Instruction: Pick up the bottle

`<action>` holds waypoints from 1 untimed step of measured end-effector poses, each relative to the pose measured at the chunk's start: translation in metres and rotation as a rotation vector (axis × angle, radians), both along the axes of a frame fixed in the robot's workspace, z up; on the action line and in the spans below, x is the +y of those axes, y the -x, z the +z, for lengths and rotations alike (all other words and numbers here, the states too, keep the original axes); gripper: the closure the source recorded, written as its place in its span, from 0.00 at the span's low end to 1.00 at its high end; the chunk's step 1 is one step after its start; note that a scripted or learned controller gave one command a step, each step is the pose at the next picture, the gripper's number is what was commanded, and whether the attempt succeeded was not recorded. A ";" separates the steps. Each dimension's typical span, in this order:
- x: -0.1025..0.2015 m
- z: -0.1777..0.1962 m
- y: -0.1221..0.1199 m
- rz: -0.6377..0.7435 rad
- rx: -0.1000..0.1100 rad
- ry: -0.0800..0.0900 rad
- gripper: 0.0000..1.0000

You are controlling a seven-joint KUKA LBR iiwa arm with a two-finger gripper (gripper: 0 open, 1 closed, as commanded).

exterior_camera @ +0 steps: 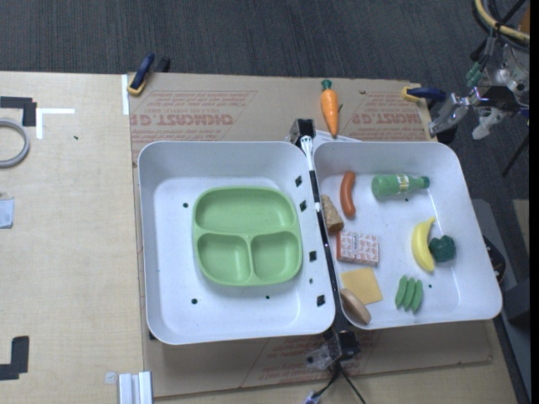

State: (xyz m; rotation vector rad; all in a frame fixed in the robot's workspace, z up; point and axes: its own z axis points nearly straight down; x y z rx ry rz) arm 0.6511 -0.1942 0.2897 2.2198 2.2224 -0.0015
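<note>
Green bottle [399,185] lies on its side at far end of right bin [472,225], untouched | gripper [472,112] hangs outside bin's far right corner, well apart | fingers' state: cannot tell | progress: approach, descent, grasp, lift all left
</note>
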 end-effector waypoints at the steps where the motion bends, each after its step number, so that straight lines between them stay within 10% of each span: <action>1: 0.000 0.010 -0.001 0.003 -0.001 0.002 1.00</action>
